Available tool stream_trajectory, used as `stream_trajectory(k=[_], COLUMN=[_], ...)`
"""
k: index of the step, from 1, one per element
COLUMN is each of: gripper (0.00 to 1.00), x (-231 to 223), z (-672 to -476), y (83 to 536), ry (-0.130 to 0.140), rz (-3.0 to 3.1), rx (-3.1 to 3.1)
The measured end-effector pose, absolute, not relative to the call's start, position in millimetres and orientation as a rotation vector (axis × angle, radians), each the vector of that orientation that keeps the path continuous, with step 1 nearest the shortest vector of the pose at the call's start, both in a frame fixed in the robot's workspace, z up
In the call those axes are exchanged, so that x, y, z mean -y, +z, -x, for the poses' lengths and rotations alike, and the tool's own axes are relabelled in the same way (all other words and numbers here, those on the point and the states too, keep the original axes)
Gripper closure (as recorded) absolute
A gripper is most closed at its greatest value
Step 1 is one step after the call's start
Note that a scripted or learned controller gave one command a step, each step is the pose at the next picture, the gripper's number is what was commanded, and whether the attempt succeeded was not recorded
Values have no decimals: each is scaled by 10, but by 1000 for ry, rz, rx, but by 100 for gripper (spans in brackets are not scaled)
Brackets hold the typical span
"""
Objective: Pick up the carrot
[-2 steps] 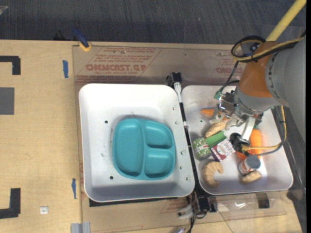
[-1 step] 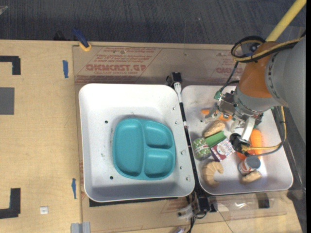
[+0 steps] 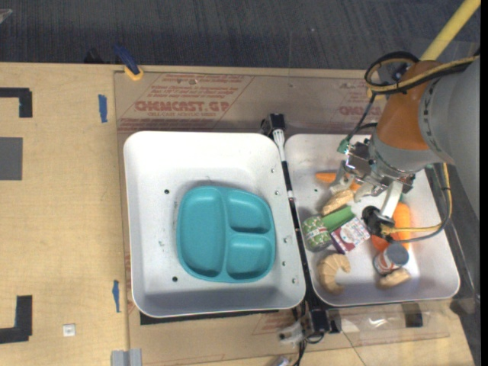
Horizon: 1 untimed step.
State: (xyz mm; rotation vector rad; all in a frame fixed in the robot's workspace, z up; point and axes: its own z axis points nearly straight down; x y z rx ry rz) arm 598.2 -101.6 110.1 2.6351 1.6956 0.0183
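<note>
Orange carrot [image 3: 326,178] lies in the right bin [image 3: 450,269], upper-left part, near the divider side, small and partly covered by the wrist hardware. Long axis runs roughly left-right in view, tip pointing left. Gripper [image 3: 364,183] sits just right of it, close, maybe overlapping its right end; can't confirm contact. Grip state: can't tell, the tip is buried in clutter and wrist shadow, and nothing is visibly held. My read: next move is a short shift left plus a descent, jaws closing across the short axis. Risk: the pastry [image 3: 338,201] just below crowds the carrot, as does a green packet [image 3: 329,224]. Teal tray [image 3: 226,233] in the left bin [image 3: 145,227] is irrelevant.
</note>
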Motion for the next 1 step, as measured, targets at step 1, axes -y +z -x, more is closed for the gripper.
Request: stream_trajectory(k=[1], gripper=[100], x=[1007], z=[-5991], y=[1199], ry=[20], rz=[-2635], rx=[-1696])
